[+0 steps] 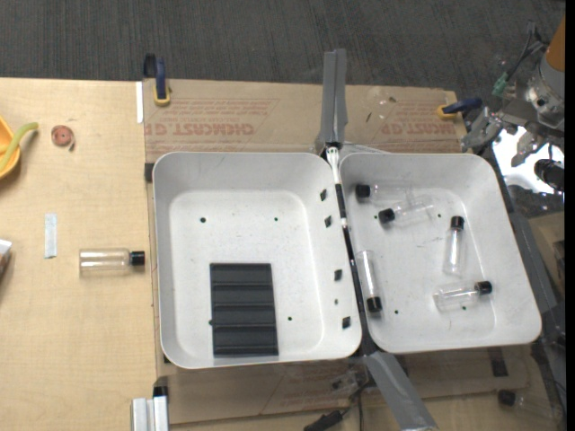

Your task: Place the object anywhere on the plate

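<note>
Clear plastic vials with black caps (454, 245) lie loose in the right white bin (512, 241); the black ribbed plate (243, 310) waits in the left white bin (180, 241). The hand (539, 106) is parked aside; I cannot tell its opening.

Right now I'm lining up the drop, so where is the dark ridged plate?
The dark ridged plate lies in the left bin, against its near wall and left of centre, well apart from the clear vials scattered in the right bin.

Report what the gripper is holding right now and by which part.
It cannot be told. The arm sits at the right edge, outside the right bin. The clear vials lie in that bin, and the dark ridged plate rests in the left bin.
</note>
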Controlling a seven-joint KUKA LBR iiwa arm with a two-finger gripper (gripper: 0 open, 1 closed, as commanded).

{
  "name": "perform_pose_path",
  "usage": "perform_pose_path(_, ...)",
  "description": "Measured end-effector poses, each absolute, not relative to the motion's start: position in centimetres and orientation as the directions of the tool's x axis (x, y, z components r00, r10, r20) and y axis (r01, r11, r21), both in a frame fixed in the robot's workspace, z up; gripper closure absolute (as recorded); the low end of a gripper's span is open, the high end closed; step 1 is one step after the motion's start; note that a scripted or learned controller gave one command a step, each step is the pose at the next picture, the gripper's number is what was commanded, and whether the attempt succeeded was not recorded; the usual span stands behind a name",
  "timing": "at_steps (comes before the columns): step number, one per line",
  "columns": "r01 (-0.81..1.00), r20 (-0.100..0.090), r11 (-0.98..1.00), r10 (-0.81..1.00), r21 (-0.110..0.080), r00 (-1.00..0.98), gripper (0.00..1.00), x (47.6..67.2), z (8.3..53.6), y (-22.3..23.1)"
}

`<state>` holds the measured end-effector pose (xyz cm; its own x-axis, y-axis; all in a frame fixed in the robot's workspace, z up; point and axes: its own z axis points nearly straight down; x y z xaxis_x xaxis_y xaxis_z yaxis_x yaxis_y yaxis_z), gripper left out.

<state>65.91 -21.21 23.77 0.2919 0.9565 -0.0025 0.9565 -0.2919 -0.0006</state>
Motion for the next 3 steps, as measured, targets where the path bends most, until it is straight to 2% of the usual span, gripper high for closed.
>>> perform_pose_path(1, 0.911, -0.002, -0.412, 0.911, -0.002, 0.412, 0.0, 65.9, 36.8, -21.5)
perform_pose_path(2, 0.854, -0.003, -0.521, 0.854, -0.002, 0.521, 0.0, 64.6, 44.0, -21.3)
perform_pose_path(3, 0.763, -0.003, -0.646, 0.763, -0.002, 0.646, 0.0, 65.9, 44.0, -21.1)
